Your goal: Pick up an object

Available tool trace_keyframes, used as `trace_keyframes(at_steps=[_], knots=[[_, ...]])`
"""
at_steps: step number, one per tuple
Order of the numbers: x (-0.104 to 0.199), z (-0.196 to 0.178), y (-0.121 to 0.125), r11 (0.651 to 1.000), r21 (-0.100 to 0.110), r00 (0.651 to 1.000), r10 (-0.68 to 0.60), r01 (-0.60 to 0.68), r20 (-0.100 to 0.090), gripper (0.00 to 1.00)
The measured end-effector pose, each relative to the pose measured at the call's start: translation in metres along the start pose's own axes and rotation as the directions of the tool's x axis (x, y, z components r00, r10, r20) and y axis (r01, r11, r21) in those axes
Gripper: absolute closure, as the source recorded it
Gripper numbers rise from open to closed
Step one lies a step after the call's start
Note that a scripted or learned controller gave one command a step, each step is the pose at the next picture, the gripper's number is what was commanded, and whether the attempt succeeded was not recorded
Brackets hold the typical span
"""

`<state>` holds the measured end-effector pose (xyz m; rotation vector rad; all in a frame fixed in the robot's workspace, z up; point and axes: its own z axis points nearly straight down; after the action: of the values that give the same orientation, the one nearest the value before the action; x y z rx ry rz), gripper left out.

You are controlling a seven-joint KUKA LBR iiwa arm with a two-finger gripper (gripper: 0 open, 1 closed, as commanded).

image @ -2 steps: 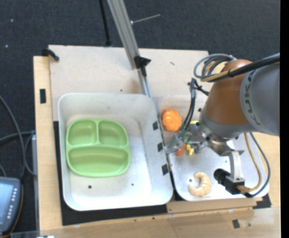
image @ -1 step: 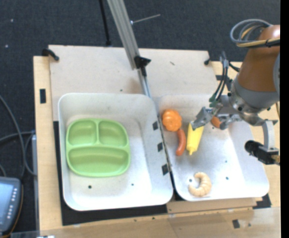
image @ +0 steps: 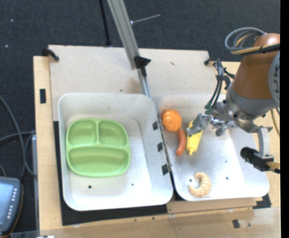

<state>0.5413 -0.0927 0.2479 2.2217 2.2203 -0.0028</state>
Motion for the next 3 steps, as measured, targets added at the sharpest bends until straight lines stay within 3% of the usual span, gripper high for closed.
trace_keyframes(at_steps=[1, 2, 3], knots=[[0.028, 0.036, -0.026, 1.000, 0.002, 1.000, -0.004, 0.004, -0.002, 0.00], [0.026, 0.047, -0.030, 1.000, -0.001, 1.000, 0.000, 0.000, 0.000, 0.00], [0.052, 0.047, -0.028, 1.000, -0.002, 1.000, -0.006, 0.006, -0.003, 0.00]])
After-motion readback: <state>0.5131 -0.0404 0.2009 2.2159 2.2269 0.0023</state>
